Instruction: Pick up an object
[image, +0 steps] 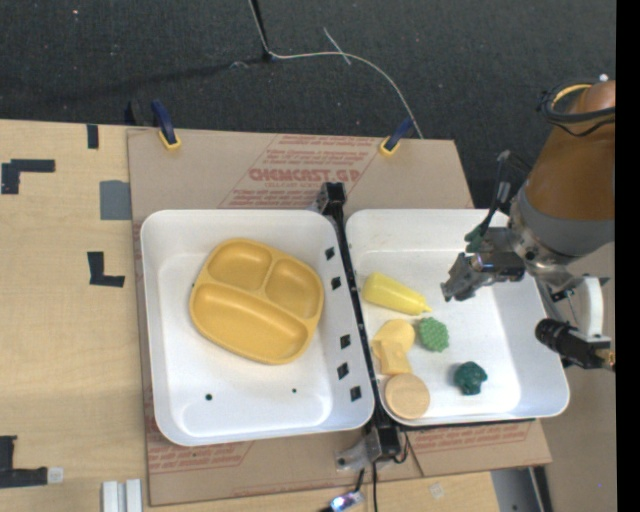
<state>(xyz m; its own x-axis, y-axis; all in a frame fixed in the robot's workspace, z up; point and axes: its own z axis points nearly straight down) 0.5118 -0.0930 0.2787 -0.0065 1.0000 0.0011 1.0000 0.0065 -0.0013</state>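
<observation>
Nearest the camera, at the front edge of the right shallow white bin (540, 400), lies a flat round tan disc (407, 396), close to the divider between the two bins. Just behind it, touching or nearly so, sits a pale orange-yellow blocky piece (393, 343). To the right of the disc, apart from it, rests a small dark green broccoli-like toy (470, 377). A lighter green leafy toy (433, 334) sits just beside the orange-yellow piece, on its right. Farther back in the same bin lies a yellow tapered toy shaped like a corn cob (394, 293), its point aimed toward the right.

In the left shallow white bin (160, 330) a yellow plastic tray with three compartments (258, 299) lies tilted at an angle, filling much of the bin's middle. Black clips run along the divider where the bins meet.

The gripper (464, 284) hangs over the back right part of the right bin, to the right of the yellow corn-shaped toy and behind the lighter green toy, with nothing seen between its dark fingers; whether they are open or closed I cannot tell. The grey arm with its orange band (585, 150) rises from it toward the right.

Both bins rest on a brown cardboard sheet (300, 170) clamped at the back with two blue-and-yellow clamps (163, 127), on the light wooden tabletop (60, 300).
</observation>
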